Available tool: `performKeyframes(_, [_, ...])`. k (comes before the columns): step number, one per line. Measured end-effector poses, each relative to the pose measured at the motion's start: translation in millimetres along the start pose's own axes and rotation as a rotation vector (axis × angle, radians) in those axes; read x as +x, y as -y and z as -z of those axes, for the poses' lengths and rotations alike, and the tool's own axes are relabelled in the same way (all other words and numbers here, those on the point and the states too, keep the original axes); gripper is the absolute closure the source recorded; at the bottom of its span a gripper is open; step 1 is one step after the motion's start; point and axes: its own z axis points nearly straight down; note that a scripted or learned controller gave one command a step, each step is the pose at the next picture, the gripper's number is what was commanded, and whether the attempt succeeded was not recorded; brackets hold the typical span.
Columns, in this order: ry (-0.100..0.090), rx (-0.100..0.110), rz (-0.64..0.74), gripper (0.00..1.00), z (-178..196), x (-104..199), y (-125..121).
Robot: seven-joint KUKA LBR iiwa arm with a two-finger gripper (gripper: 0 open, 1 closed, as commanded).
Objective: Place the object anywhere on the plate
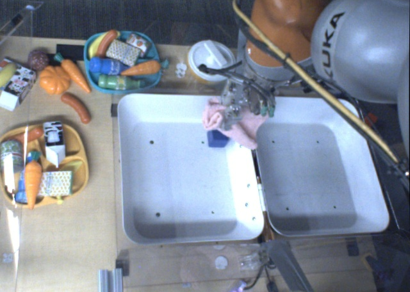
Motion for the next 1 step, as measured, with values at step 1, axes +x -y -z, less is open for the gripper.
performKeyframes(1, [0.000,0.000,0.004,1.00,2.2,19.1,-48.5])
